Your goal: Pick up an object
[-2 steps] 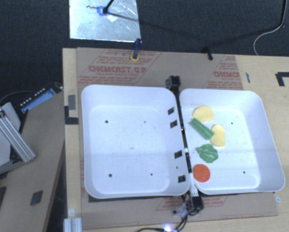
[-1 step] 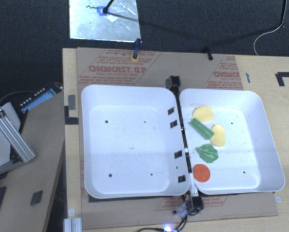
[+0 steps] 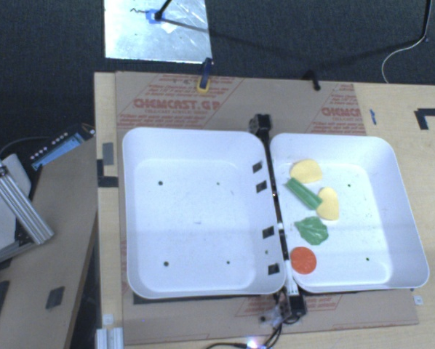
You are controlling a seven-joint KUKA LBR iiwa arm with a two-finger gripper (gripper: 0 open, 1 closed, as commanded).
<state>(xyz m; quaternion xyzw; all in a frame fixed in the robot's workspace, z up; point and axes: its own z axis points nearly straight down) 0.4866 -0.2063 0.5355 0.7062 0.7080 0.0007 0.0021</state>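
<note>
Starting nearest the camera, we find a flat orange-red round disc (image 3: 302, 260) in the right-hand shallow white plastic bin (image 3: 405, 217), close to that bin's near-left corner. Just beyond it lies a floppy green leaf-shaped piece (image 3: 312, 229), and past that a rounded yellow lump (image 3: 328, 203). This lump is touching or nearly touching the lower end of a slim green stick-shaped piece (image 3: 301, 192). Farthest of the five is a second pale yellow rounded piece (image 3: 306, 171), just beside the stick's upper end. All five things we might pick sit in a loose line along the right bin's left side, close to the black hinged divider (image 3: 274, 209) that joins it to the left-hand shallow white bin (image 3: 196, 209). The arm reaches in from the right, so we judge every candidate to lie across the bare floor of the right bin from it, on the far side of its approach. The green stick's long axis runs on a slant from far-left to near-right, so a grasp would want to close across that line. The disc stands a little apart from its neighbours and looks to us the least crowded choice. We cannot tell whether the gripper is released or clenched. Beyond the bins we see a brown cardboard sheet with red lettering (image 3: 181, 104).
</note>
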